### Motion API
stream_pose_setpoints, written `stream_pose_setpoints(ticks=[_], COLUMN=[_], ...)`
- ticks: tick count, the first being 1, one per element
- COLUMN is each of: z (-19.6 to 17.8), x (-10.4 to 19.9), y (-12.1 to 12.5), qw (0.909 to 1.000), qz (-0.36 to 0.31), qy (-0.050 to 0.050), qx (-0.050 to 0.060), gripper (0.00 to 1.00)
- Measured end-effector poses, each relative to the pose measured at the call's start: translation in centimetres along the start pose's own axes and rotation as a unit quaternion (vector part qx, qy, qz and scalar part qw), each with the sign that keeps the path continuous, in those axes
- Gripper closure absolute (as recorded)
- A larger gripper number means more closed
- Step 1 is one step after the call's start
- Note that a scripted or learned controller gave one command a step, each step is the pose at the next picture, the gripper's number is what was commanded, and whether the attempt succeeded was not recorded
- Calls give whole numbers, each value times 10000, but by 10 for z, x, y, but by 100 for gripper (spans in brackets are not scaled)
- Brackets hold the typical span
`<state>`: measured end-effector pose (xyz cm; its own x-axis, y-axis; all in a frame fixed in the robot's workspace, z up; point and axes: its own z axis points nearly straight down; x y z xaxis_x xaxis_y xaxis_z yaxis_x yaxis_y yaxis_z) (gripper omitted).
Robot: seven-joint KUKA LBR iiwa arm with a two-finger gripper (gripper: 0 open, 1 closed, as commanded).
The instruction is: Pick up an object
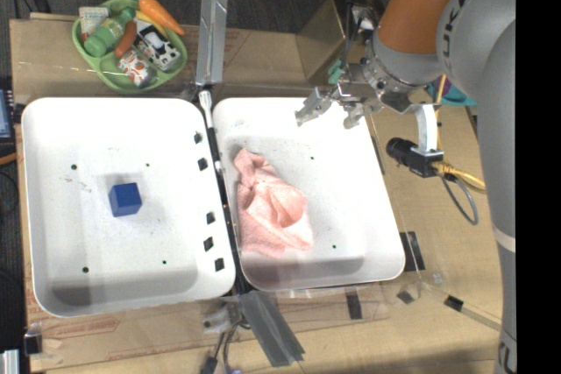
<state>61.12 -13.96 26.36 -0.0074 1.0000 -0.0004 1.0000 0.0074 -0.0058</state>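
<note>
A crumpled pink cloth [270, 204] lies in the right bin [351, 188], against its left wall. A small blue cube [125, 199] sits in the left bin [61, 144], near its middle. My gripper [332, 112] hangs over the far edge of the right bin, up and to the right of the cloth and well apart from it. Its two fingers are spread open and nothing is between them.
A green bowl [105, 76] with toy food, including a carrot, stands on the bench behind the left bin. A grey metal post [209, 35] rises behind the divider between the bins. The arm's body fills the upper right.
</note>
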Motion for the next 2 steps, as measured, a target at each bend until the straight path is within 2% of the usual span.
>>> stream_pose_setpoints(ticks=[1, 2], z=[151, 134], x=[-2, -3], y=[-3, 38], qw=[9992, 9951], qz=[-409, -992], qy=[3, -4], qx=[4, -32], gripper=[0, 0])
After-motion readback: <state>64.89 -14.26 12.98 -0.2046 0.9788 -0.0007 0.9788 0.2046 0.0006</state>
